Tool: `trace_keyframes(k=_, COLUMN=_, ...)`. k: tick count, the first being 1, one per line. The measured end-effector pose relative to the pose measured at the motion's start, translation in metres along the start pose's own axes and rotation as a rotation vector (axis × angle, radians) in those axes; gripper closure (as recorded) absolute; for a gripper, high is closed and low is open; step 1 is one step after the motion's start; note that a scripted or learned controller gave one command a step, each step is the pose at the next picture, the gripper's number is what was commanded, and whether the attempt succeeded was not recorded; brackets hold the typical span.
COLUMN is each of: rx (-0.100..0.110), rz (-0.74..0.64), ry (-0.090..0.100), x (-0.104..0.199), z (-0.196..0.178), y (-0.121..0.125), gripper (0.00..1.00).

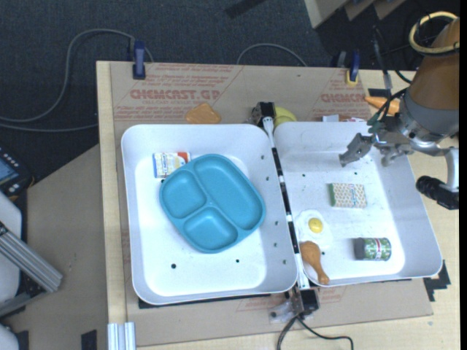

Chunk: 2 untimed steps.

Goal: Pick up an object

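two white bins side by side on the bench. left bin (146, 217) holds a blue divided plate (211, 203), tilted a bit, with a small white carton (169, 162) touching its upper-left edge, partly tucked under the plate rim. right bin (416, 224) holds four things: a patterned sponge-like pad (348, 195) mid-bin, a fried egg toy (314, 224) near the left wall, a wooden spoon (314, 259) just below the egg at the lower-left corner, and a green-labelled can (373, 249) lying on its side near the front. gripper (371, 150) hangs over the upper part of the right bin, above the pad and apart from it. fingers (355, 151) look spread, nothing between them. arm comes in from the right, orange band above the wrist. an orange item (203, 113) and a yellow one (283, 115) sit on the bench behind the bins.
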<state>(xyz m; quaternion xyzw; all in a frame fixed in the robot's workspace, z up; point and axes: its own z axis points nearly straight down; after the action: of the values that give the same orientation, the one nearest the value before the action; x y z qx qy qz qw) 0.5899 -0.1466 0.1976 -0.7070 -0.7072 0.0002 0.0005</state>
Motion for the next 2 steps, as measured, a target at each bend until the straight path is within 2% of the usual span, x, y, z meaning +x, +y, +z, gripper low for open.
trace_keyframes(k=1, rx=-0.008, rz=0.002, ry=-0.007, x=0.003, z=0.115, y=-0.049, gripper=0.00)
trace_keyframes(k=2, rx=0.004, rz=0.003, ry=0.002, x=-0.028, z=0.113, y=-0.113, gripper=0.00)
